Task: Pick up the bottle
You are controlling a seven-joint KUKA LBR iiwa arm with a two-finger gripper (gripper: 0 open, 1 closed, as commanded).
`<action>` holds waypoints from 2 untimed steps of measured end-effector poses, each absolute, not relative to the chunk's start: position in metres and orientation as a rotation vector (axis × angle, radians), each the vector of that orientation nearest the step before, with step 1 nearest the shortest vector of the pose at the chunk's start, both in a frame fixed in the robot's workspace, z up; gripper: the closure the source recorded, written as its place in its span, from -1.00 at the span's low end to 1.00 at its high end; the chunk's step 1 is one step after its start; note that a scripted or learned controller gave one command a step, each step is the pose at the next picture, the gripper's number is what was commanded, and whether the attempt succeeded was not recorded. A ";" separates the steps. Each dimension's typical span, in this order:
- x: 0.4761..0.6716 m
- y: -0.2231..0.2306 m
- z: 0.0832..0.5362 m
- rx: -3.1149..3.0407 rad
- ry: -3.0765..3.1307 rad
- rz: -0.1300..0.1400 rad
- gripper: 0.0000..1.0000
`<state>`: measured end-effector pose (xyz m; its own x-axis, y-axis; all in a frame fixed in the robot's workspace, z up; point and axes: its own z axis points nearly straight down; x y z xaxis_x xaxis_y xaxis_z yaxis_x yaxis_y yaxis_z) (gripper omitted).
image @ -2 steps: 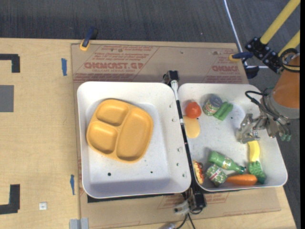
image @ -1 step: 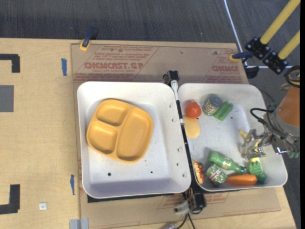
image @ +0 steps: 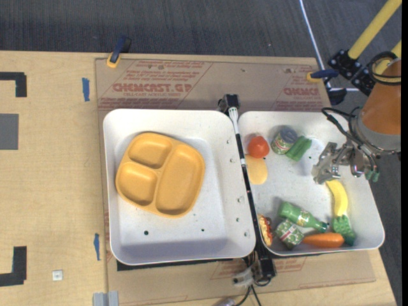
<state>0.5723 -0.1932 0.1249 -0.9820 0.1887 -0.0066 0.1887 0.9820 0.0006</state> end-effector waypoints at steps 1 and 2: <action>0.572 -0.193 0.125 0.298 3.121 0.000 -1.00; 0.524 -0.104 0.102 0.353 3.119 0.002 -1.00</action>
